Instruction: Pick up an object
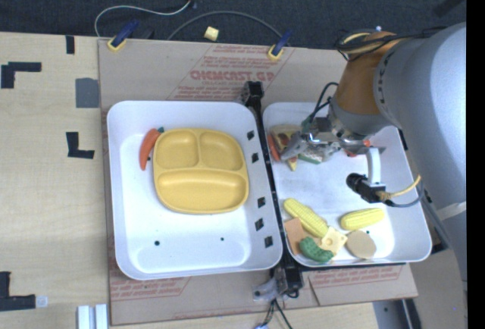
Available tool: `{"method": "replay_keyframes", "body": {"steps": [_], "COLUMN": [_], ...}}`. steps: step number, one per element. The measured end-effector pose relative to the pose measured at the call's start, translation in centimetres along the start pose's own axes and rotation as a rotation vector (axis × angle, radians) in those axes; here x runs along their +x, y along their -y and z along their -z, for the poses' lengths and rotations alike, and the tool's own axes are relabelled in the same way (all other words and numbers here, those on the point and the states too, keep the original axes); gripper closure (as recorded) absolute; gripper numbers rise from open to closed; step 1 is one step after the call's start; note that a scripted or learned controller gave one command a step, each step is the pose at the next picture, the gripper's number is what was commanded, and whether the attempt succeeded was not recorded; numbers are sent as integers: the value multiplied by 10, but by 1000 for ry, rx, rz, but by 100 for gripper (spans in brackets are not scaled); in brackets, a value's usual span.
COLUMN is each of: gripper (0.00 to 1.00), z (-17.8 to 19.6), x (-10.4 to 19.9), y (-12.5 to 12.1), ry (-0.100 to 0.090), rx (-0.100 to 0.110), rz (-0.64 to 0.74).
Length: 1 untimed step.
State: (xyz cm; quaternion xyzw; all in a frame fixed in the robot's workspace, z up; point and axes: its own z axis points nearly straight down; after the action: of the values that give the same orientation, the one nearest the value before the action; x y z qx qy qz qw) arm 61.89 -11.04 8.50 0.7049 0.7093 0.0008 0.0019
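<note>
Two bins (129,244), one plate (201,170), one carrot (148,147), two corncobs (305,217)

The left bin (129,244) lies on the cardboard sheet (220,70), touching the right bin (413,244) along their shared edge. In the left bin, a divided plate (201,170) sits toward the far side, with a toy carrot (148,146) just left of the plate. In the right bin, a heap of small toys (292,147) lies in the far left corner, with the gripper (317,139) over the heap. Near the front edge of the right bin lie two corn cobs (305,217) (361,218), a pickle (314,250) and a cookie (361,245), close together.
</note>
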Motion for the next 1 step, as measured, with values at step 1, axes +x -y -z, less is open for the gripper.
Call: {"method": "replay_keyframes", "body": {"steps": [1], "gripper": [0], "z": [-1], "x": [8], "y": [-44], "ry": [0], "rx": [28], "rz": [-1]}}
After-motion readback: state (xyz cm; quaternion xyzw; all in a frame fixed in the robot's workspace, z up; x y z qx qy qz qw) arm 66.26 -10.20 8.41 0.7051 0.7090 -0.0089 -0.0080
